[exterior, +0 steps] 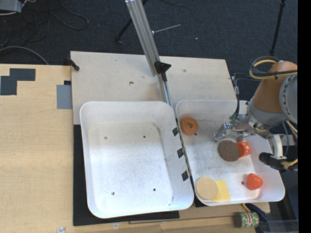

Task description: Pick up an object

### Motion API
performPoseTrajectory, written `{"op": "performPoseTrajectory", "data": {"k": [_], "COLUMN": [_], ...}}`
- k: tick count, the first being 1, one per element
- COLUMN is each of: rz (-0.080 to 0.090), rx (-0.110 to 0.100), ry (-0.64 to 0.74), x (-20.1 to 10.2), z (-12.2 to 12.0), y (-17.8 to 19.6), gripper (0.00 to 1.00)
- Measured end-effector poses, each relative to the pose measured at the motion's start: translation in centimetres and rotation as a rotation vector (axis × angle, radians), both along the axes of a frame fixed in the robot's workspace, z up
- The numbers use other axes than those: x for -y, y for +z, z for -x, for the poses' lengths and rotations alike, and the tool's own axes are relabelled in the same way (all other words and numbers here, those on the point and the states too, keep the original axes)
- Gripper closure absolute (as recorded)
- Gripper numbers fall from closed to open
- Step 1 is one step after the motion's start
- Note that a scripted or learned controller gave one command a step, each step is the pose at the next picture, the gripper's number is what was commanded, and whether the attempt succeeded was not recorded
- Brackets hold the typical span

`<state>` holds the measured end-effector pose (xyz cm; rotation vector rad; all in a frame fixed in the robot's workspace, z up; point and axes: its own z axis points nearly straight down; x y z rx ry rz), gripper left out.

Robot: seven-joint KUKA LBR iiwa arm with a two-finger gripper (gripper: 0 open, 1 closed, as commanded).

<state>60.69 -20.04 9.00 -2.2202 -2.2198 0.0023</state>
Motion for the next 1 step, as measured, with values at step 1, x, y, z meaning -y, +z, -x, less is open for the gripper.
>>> {"op": "performPoseTrajectory", "data": {"k": [1], "rz": [0.0], "rx": [0.001], "ry": [-0.002], "x": [0.08], "z": [-0.01], "y": [1.14], "gripper": [1.0]}}
